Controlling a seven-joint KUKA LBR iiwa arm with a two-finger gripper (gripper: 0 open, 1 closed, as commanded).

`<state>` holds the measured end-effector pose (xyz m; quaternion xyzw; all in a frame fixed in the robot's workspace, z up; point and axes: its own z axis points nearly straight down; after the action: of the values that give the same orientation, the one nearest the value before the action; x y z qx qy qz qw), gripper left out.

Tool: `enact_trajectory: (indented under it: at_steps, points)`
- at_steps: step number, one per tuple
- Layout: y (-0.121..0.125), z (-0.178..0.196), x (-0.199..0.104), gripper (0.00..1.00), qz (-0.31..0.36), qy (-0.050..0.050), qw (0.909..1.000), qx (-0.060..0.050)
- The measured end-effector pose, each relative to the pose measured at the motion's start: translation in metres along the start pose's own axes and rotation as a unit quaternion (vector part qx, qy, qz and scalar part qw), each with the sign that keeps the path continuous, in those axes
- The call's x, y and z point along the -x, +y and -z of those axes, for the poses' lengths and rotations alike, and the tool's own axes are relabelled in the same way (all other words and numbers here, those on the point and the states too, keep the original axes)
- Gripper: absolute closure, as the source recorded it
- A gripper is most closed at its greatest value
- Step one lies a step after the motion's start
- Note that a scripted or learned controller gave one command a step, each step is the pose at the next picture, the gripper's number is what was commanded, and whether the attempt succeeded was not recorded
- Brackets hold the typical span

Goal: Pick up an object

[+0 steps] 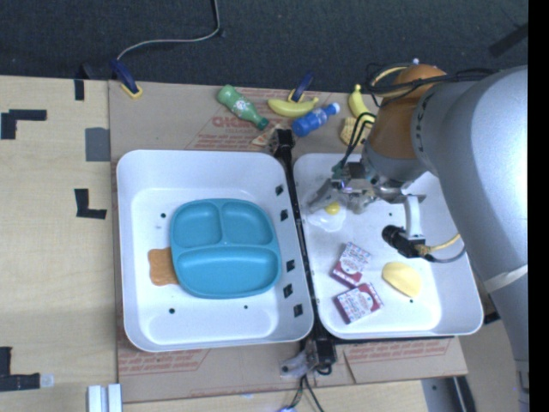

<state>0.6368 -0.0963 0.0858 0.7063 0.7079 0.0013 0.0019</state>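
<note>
A small pale object (327,219) lies in the right bin (455,316), toward ten o'clock of its floor. The gripper (336,193) hangs just above it, at the object's twelve o'clock; whether they touch, or how the gripper is set, cannot be told. Two red packets (353,283) and a yellow lemon (401,278) lie toward five o'clock.

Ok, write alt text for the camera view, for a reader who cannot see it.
A grey robot arm reaches from the right, its gripper low over the right bin, which holds two red packets and a yellow lemon-like object. The left bin holds a blue divided plate.
</note>
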Motion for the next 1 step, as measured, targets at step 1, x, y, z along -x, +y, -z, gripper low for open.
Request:
enact_trajectory:
  at_steps: [1]
  points:
    - [0.0321, -0.0007, 0.0071, 0.0, 0.0, 0.0, 1.0, -0.001]
